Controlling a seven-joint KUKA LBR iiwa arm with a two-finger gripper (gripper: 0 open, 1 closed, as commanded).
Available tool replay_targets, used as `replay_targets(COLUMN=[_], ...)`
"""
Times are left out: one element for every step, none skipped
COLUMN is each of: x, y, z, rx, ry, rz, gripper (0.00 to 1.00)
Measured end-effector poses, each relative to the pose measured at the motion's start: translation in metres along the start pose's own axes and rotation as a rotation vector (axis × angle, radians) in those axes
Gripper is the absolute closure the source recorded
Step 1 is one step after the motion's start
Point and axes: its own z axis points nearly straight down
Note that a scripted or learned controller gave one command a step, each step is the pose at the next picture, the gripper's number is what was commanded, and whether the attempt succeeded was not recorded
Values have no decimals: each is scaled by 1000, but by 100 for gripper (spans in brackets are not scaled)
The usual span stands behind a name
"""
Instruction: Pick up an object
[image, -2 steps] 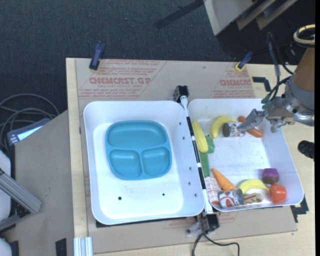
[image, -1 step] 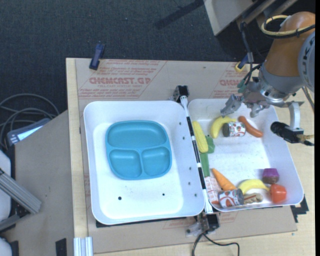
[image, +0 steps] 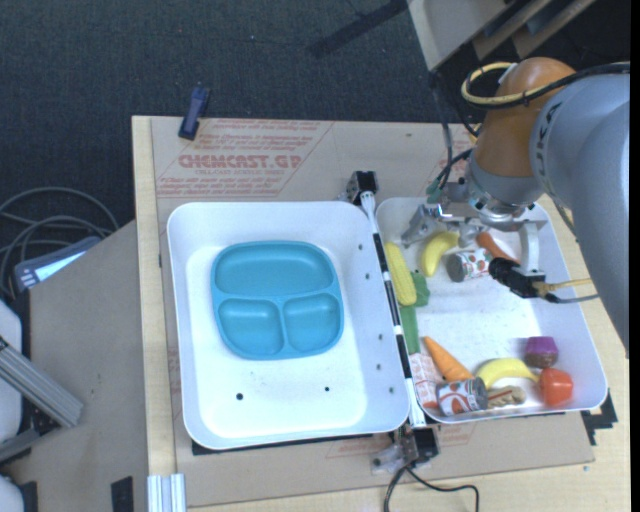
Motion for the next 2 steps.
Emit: replay_targets(x=[-10, -10], y=[-6, -8], z=[26, 16], rx=[0, 9], ry=[0, 0], rz=[1, 2], gripper=[0, 100])
